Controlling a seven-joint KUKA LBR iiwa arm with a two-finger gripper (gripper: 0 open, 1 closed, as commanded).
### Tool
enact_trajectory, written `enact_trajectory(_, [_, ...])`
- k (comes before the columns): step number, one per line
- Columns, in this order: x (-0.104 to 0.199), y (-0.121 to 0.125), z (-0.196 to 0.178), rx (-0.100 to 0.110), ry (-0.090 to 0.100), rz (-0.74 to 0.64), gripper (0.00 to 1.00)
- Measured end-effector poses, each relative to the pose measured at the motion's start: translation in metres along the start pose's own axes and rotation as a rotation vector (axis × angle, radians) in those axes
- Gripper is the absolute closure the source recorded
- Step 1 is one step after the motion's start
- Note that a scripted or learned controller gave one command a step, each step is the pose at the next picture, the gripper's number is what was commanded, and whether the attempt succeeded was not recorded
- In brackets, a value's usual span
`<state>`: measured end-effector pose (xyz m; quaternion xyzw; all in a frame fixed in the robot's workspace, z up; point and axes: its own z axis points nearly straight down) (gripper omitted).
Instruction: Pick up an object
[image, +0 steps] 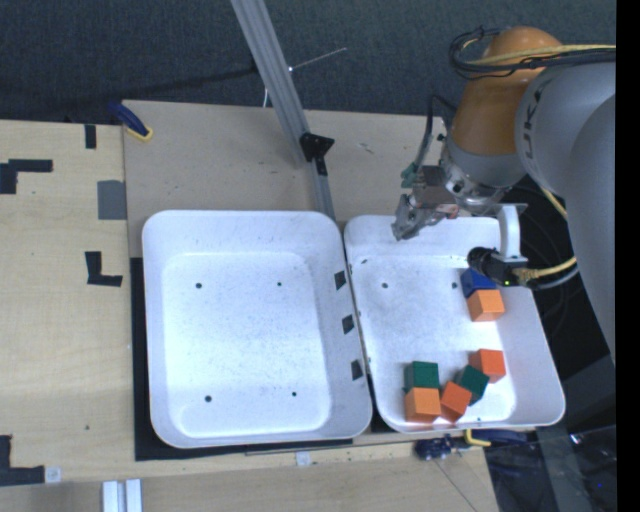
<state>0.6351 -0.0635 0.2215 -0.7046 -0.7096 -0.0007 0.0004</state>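
The gripper (408, 226) hangs over the right bin's (400, 310) twelve-o'clock rim; whether it is released or clenched, I cannot tell. The blocks (445, 392) cluster at five o'clock, another pair (483, 297) at three. Descending here likely finds bare floor or clips the rim.

Tan bench (60, 330), dark carpet floor (120, 45), slanted metal rail (280, 80).

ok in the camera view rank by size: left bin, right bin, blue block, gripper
1. left bin
2. right bin, narrower
3. gripper, though it sits higher and nearer the camera, so it may look bigger than it is
4. blue block, partly covered
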Motion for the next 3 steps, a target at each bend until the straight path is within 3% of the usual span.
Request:
enact_trajectory(2, [0.11, -0.001, -0.02, 0.001, 0.0, 0.0, 1.0])
enact_trajectory(3, [0.165, 0.012, -0.02, 0.001, 0.0, 0.0, 1.0])
